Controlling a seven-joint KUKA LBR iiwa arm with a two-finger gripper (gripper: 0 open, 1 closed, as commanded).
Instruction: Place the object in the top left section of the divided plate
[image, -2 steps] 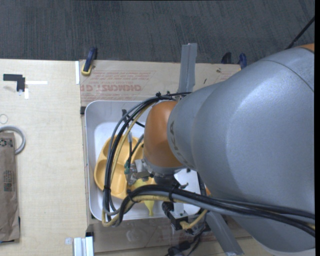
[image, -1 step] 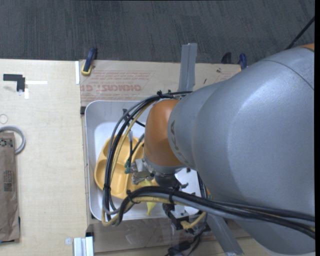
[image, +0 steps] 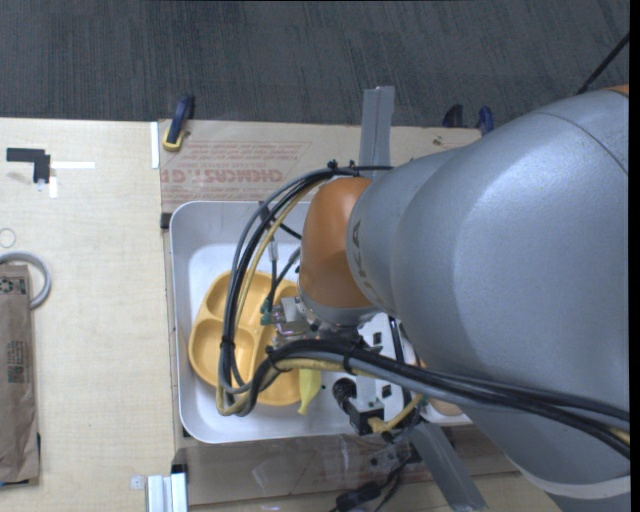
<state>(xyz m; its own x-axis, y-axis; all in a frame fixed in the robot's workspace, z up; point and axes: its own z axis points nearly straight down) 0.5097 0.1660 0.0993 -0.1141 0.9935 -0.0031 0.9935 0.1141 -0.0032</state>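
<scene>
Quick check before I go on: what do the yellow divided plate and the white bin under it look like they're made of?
The divided plate looks like moulded plastic: even mustard-yellow colour, soft matte sheen, rounded ridges between sections. The white bin also seems plastic, or possibly coated metal: smooth, slightly glossy walls with rounded corners. The arm hides much of both.

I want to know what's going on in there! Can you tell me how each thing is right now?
divided plate: lying flat in the white bin, partly covered by the arm.
white bin: sitting on the bench, holding the plate.
yellow object: at the plate's lower edge, mostly hidden.
arm: reaching over the bin.
brown bag: lying flat on the bench.
</scene>
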